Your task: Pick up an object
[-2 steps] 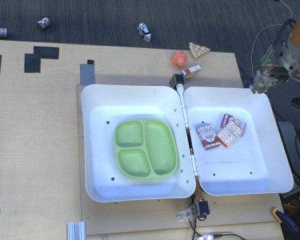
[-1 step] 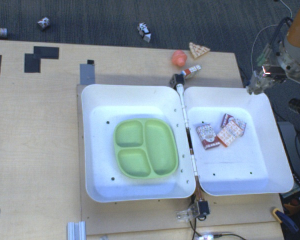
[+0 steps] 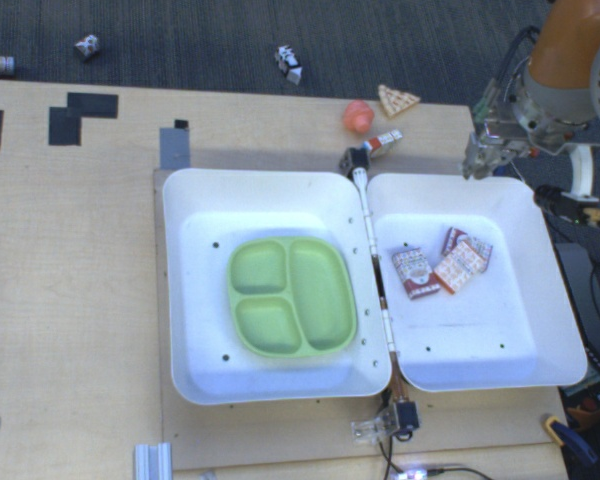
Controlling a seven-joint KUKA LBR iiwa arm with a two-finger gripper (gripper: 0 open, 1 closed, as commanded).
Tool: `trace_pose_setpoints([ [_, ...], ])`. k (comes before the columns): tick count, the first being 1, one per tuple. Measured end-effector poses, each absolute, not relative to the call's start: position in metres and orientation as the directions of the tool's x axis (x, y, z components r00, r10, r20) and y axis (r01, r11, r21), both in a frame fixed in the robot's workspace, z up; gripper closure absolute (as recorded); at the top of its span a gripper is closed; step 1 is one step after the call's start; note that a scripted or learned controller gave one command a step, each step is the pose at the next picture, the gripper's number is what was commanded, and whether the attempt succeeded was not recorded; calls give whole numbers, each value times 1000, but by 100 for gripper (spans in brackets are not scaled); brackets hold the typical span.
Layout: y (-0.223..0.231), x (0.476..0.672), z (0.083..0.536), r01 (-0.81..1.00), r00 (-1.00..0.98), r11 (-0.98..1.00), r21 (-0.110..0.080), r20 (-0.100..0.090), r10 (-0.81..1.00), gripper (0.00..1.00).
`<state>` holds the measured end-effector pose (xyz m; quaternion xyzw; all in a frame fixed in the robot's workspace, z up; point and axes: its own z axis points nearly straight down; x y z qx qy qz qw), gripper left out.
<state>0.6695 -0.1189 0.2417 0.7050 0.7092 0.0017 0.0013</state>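
Note:
Two small red-and-white packets lie in the right bin [image 3: 540, 298]: one packet [image 3: 415, 271] near its left side and another [image 3: 463, 260] just right of it. A green three-compartment plate [image 3: 290, 296] sits in the left bin [image 3: 195, 298]. My gripper [image 3: 477, 161] hangs over the far rim of the right bin, up and to the right of the packets and apart from them. Nothing shows between its fingers.
On the bench beyond the bins lie a pink ball [image 3: 358, 116], a pizza-slice toy [image 3: 397, 99] and a small red-and-white tube [image 3: 383, 141]. Small items are scattered on the dark floor at the top. Cables run along the right side.

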Motion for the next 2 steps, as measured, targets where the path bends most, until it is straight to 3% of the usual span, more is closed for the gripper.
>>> trace_pose_setpoints([
  [1,-183,669,258,1000,-2,2,6,-2,1000,100],
  [2,-129,664,237,1000,-5,5,4,1,1000,100],
])
